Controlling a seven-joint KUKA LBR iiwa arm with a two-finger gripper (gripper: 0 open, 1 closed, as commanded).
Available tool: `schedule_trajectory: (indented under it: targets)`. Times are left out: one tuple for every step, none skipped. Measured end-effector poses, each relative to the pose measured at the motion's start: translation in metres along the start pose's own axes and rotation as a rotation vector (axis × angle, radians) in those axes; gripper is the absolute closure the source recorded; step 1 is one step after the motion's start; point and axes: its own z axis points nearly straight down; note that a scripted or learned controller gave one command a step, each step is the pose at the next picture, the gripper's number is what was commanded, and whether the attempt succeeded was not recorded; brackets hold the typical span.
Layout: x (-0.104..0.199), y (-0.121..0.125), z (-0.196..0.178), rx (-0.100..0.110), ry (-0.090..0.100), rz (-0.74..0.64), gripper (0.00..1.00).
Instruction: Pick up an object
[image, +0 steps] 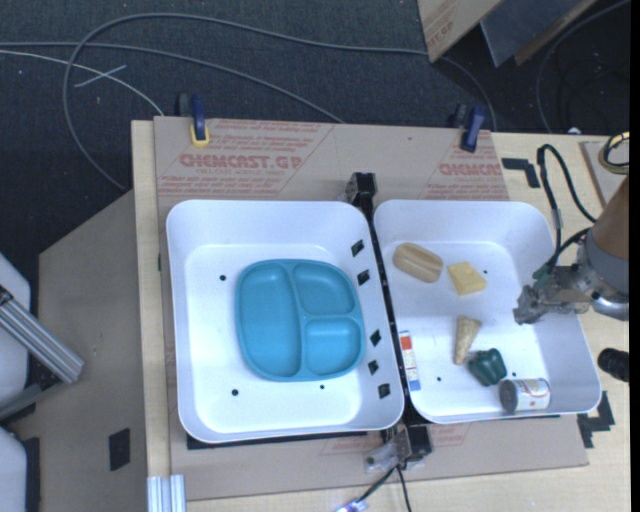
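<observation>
In the right bin lie a tan bread roll, a yellow cheese-like wedge, a beige cone, a dark green pepper-like toy and a small silver can on its side at the front edge. My gripper hangs over the right side of this bin, right of the cone and above the can. Nothing shows between its tips.
The left bin holds a blue divided plate. A black divider with clips runs between the bins. Black cables trail near the right bin's far corner. The bench's cardboard top lies behind.
</observation>
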Motion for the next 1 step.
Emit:
schedule_trajectory:
  targets:
    - [0.0029, -0.0002, -0.0638, -0.002, -0.001, 0.000, 1.00]
